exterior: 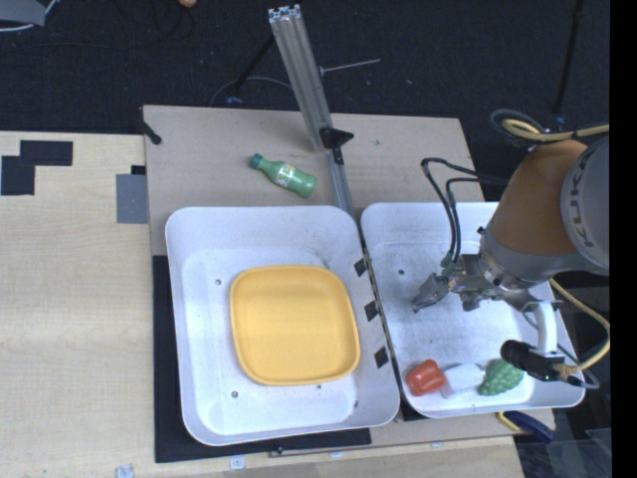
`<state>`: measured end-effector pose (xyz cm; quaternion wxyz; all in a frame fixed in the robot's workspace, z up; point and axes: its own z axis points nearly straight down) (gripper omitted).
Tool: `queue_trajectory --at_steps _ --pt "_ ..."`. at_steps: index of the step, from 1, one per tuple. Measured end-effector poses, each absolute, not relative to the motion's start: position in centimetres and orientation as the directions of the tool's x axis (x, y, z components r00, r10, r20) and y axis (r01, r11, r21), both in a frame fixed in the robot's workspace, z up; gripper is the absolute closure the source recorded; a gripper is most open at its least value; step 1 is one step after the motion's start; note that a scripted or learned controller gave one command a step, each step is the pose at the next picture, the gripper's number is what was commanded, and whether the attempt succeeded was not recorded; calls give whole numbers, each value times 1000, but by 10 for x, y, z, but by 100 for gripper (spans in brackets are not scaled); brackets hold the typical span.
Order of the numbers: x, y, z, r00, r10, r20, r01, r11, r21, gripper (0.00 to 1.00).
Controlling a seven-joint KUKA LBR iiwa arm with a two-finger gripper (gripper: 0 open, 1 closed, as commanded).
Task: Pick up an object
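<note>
My gripper [430, 296] hangs over the middle of the right bin [398, 229], reaching in from the right, with nothing visibly between its fingers. A red pepper-like object [426, 376] lies near that bin's front edge, below the gripper and apart from it. Beside it rests a small white object [462, 377], and further right a green leafy object [501, 376]. A yellow square plate [294, 324] lies flat in the left bin [189, 267].
A green bottle [284, 174] lies on its side on the bench behind the left bin. A slanted metal rail [305, 68] rises behind the bins. Black clips [371, 310] mark the divide between the two bins.
</note>
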<state>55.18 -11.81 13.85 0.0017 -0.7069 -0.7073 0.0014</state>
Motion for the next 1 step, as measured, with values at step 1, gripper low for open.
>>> queue_trajectory --at_steps 1 --pt "552 -120 150 3 1000 0 1000 -3 -1 100"
